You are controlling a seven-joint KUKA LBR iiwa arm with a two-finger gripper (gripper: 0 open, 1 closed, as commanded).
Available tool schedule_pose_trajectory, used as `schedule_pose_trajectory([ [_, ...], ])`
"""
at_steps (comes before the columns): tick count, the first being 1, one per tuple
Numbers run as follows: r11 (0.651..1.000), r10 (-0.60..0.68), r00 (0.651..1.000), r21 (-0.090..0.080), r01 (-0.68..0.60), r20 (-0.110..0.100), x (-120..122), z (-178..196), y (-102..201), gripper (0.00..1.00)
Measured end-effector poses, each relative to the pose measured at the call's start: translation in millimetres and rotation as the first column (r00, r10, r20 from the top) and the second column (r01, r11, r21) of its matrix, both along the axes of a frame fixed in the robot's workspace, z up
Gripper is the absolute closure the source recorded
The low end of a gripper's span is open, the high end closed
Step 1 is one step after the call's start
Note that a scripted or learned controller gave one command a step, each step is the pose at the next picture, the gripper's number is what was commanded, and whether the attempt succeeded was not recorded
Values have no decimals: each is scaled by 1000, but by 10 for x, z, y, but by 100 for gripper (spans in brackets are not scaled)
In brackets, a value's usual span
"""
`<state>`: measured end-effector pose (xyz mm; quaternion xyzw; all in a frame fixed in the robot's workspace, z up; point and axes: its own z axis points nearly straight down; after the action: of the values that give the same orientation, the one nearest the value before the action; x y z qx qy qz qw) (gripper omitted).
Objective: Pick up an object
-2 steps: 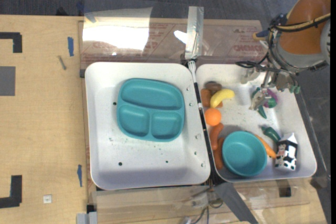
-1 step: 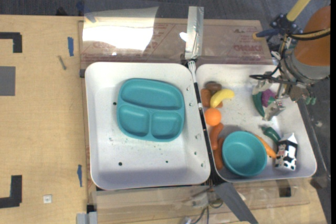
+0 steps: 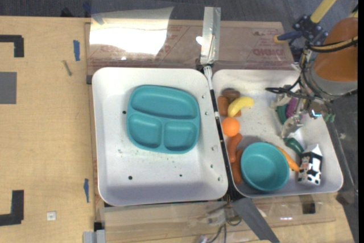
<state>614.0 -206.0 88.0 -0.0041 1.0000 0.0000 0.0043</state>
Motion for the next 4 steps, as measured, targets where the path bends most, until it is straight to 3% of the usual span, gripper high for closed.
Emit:
schedule_pose_trajectory([
  [1,992,-127,992,1,127,2,128,-2,219,0],
  [2,967,-253,967,1,253,-1,-403,0,-182,0],
  [3,933,-360,933,0,360,4,-638,10,47,0],
  [4,696,-718,696,3,718,0,-710,9,85,0],
])
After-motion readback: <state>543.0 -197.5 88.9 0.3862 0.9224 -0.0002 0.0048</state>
